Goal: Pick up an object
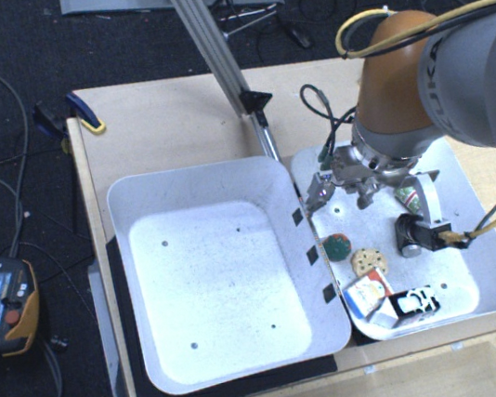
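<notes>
The gripper hangs over the far left part of the right bin. Its jaws are apart with only white bin floor showing between them, so nothing is held. The grey arm, with its orange band, runs off to the right of the jaws and upward in the view. The things that could be picked up all lie on the near side of the jaws, in that same bin. A green round piece is closest, just below the jaw nearer the left bin and apart from it. A tan speckled disc (it looks like a biscuit) sits a little further down and just right of the green piece; I cannot tell whether they touch. Furthest from the jaws, near the bin's front rim, lies a red-and-white packet, with a black-and-white item right beside it. Left of the jaws, three small dark tabs sit along the rim where the two bins meet, the uppermost just beside the gripper. Both bins rest on the pale bench. A grey metal bar slants away behind the jaws.
</notes>
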`<state>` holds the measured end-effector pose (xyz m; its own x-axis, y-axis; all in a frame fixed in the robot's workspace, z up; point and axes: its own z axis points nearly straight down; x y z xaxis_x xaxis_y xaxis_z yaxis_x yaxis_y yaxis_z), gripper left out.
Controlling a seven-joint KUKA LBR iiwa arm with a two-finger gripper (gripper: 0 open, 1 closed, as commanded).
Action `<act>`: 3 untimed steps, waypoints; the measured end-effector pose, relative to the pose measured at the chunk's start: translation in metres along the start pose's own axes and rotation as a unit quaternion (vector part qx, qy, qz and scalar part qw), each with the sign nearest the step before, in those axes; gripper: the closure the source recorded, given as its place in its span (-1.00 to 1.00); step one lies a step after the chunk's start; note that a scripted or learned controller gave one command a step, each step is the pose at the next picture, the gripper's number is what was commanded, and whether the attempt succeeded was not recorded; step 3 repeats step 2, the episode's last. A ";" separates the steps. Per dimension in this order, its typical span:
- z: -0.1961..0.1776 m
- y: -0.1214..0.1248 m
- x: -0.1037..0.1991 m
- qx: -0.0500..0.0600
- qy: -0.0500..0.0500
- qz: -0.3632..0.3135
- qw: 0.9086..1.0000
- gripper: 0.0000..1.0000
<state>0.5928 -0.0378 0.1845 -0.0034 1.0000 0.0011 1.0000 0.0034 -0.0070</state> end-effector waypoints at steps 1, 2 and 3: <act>-0.014 0.001 -0.002 -0.004 0.000 0.002 1.000 1.00; -0.003 0.033 0.118 -0.003 0.000 -0.002 1.000 1.00; -0.003 0.033 0.118 -0.003 0.000 -0.002 1.000 1.00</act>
